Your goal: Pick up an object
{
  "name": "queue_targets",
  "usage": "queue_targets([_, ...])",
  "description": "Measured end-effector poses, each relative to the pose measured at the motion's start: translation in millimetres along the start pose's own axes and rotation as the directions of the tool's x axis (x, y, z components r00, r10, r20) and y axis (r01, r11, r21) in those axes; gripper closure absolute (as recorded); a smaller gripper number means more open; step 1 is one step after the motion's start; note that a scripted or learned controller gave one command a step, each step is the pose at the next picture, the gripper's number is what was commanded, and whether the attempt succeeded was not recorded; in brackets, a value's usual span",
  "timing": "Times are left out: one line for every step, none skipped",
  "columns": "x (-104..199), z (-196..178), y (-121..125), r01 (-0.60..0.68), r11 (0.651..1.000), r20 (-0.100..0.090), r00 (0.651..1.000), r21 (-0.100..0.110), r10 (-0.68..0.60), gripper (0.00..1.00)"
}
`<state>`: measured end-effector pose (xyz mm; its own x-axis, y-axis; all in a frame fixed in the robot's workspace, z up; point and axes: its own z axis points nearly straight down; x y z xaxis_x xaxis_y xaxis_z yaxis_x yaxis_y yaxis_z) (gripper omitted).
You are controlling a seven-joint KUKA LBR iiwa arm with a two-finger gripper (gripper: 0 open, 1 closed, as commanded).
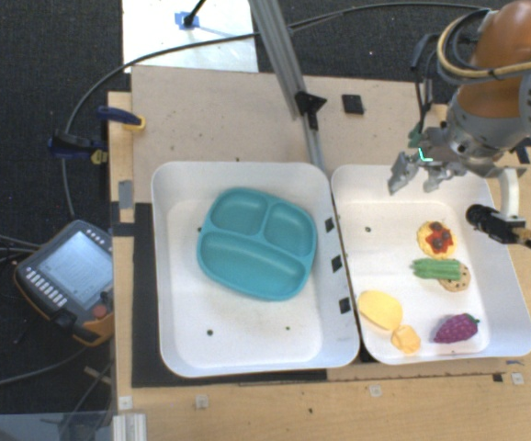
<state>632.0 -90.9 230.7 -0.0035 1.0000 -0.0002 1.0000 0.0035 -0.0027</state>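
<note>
At the bottom edge of the scene, closest to the viewer, sits the front rim of two shallow white bins placed side by side on a tan tabletop (220,118). The right bin (376,246) holds a handful of toy foods, all lying flat along its right and front parts. Nearest the front are a small orange piece (406,339) touching a larger yellow piece (380,309), and beside them a purple bunch of grapes (456,327). Farther back lie a green bean pod (437,268) resting across a brown cookie (455,280), and behind those a round pizza slice with red topping (436,238). The left bin (183,274) contains a teal divided plate (258,243) with three compartments. The grey arm with its orange band enters from the right, and its gripper (419,176) hangs over the back of the right bin, fingers spread apart and holding nothing, well apart from the foods. A handheld controller (68,278) lies off the tabletop at left.
</note>
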Motion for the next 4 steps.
queue_targets([0, -2, 1, 0.001, 1.0, 0.0, 1.0, -0.005, -0.001, 0.0])
queue_targets([1, 39, 4, -0.001, 1.0, 0.001, 1.0, -0.003, 0.001, 0.0])
queue_targets([-9, 89, 6, -0.003, 1.0, 0.001, 1.0, -0.001, 0.003, 0.0])
queue_targets([-9, 141, 6, -0.003, 1.0, 0.0, 1.0, -0.001, 0.003, 0.0])
